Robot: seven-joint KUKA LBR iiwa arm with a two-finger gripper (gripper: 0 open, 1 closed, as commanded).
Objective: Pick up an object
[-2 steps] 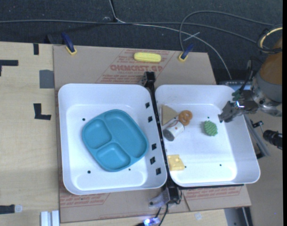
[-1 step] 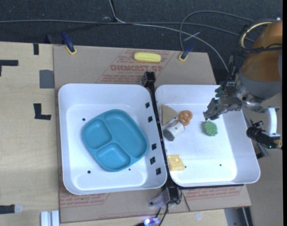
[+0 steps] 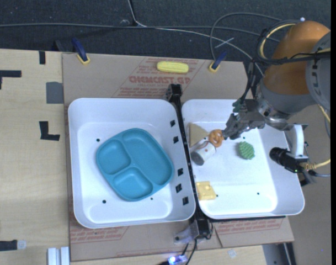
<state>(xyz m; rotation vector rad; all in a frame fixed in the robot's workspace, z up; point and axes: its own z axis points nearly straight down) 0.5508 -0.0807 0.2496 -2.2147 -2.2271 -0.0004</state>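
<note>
Status: the pick is not completed. No object is seen lifted clear of either bin.

The gripper (image 3: pixel 232 130) sits low over the right bin (image 3: pixel 267 203), in the centre-right of the frame, its tip just beside an orange object (image 3: pixel 216 138) that rests against a white cylinder (image 3: pixel 201 151). Whether the tip touches the orange object cannot be settled from this slant, and how the claw is set, or whether it has hold of anything, cannot be told (the tip is dark and small here).

Other candidates in the right bin: a green object (image 3: pixel 245 150) just below and right of the tip, a tan wedge (image 3: pixel 196 131) to its left, a yellow block (image 3: pixel 206 190) toward the lower left corner.

Remaining, in my judgement: secure a grasp, then lift.

The left bin (image 3: pixel 79 148) holds a blue divided tray (image 3: pixel 134 163).
</note>
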